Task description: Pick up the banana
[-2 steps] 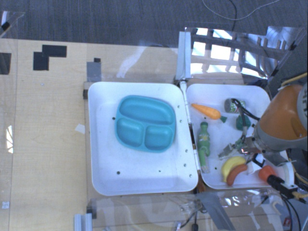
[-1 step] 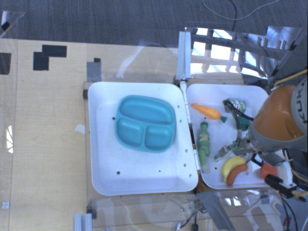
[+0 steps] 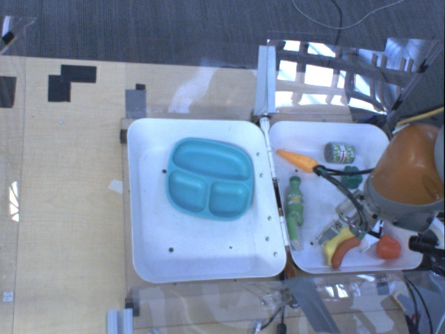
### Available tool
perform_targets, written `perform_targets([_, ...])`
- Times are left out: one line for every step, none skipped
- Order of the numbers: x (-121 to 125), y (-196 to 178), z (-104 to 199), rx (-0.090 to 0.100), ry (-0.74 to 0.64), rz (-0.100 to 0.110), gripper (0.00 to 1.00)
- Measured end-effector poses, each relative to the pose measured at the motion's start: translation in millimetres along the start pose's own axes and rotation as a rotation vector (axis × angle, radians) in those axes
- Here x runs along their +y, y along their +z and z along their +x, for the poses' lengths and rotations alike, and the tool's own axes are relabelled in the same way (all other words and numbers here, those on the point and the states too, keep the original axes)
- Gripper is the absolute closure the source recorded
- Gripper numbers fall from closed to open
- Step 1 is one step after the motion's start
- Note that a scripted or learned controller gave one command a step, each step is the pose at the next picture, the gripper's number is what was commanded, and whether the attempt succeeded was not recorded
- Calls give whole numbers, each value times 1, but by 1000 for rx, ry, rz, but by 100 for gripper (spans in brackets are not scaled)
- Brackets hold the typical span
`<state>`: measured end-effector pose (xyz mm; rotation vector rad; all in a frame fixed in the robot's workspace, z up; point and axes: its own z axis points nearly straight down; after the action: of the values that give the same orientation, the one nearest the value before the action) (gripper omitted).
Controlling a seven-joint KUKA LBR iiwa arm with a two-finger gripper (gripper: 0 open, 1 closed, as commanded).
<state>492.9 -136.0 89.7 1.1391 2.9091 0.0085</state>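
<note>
Camera view, banana (image 3: 338, 243) in right bin (image 3: 306, 259), just below jaws (image 3: 345, 223), jaw state unclear

**Bench and floor from above**

A pale wooden bench (image 3: 62, 207) is filling the left and middle, carrying black square markers (image 3: 69, 81) near its far edge. Dark grey carpet (image 3: 153, 16) is stretching beyond it, with a thin cable (image 3: 334, 9) looping across. Bright light is glinting off clear panels (image 3: 313, 72) at the far right.

Tool (image 3: 345, 223) low over banana (image 3: 336, 243), right bin (image 3: 309, 263).
</note>
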Motion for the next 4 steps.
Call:
perform_targets([3, -12, -2, -4, 1, -4, 100])
perform_targets([81, -141, 8, 9, -105, 5, 100])
perform_targets([81, -141, 8, 7, -104, 5, 0])
perform_targets([-3, -17, 4, 12, 134, 11, 0])
